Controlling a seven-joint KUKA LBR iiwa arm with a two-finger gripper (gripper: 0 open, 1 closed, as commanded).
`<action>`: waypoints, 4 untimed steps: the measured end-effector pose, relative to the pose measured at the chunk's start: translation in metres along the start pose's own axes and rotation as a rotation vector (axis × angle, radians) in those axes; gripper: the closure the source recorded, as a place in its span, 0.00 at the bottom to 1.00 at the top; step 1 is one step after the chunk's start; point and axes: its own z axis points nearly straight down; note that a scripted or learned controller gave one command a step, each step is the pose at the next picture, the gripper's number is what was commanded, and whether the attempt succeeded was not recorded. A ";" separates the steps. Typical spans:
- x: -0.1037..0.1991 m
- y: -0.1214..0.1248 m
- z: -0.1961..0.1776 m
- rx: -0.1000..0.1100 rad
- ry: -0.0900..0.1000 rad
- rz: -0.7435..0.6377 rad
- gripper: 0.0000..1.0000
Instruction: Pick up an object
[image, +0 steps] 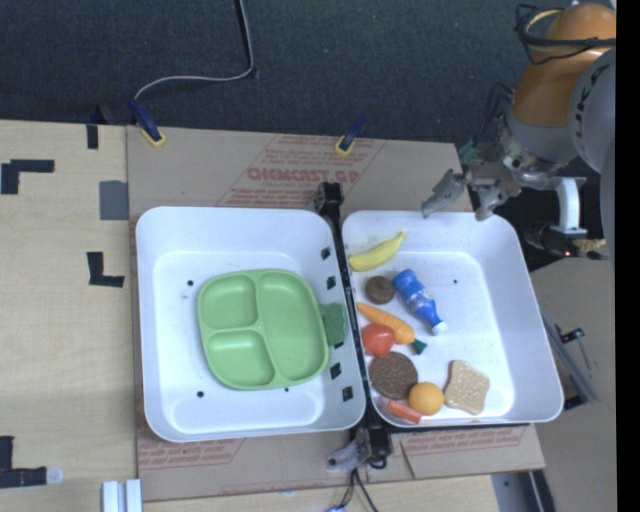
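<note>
Nothing picked up yet, judging by how things lie. Tool (462, 196) parked above the far rim of the right bin (530, 290), at its far-right corner, fingers spread apart with nothing between them. Whole grasp left to do: choose a piece, descend, close, lift.

All candidate objects resting on the right bin's floor, crowded toward its left wall. Closest to the tool: a banana (377, 252), lying near the far-left corner, well apart from the tool and to its left. Just nearer than that, a small brown cookie (379, 290) and a blue bottle (417, 298) side by side, the bottle lying on its side. Then a carrot (386, 321) touching a red tomato (378, 341). Farthest from the tool, along the near edge: a dark round patty (393, 374), an orange (426, 398), a slice of bread (466, 387).

Left bin (160, 300) occupied by a green divided plate (262, 328), with a small green piece (334, 323) tucked against the dividing wall, farthest of all from the tool.

Probably simplest from here: banana or bottle, both fairly isolated, needing a move leftward and down.
</note>
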 end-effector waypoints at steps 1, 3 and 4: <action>0.044 -0.031 0.149 -0.002 0.000 0.000 0.00; 0.041 -0.002 0.142 0.025 -0.002 -0.003 1.00; 0.091 -0.086 0.050 -0.001 0.001 0.000 1.00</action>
